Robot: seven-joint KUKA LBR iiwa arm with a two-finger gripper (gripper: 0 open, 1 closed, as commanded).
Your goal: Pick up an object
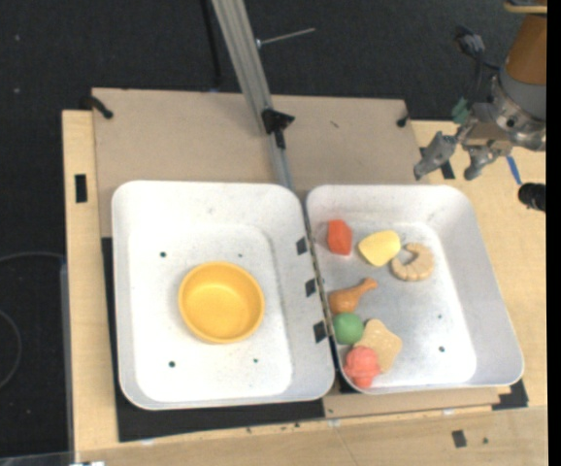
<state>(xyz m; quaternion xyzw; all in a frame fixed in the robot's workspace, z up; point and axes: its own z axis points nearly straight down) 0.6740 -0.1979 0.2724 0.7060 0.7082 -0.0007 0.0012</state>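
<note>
dark floor surrounds the desk (82, 289), where the hand (458, 159) hangs open and holding nothing above the right bin's (475, 260) far edge, likely staged for a descent onto the toy food clustered along that bin's left side, the yellow piece (379, 248) nearest.

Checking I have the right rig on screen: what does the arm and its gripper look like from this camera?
A grey arm with an orange band above the wrist. Below it sits a grey metal gripper with two dark-tipped fingers. A black cable loops beside the wrist, and a short blue piece shows near the gripper body.
</note>
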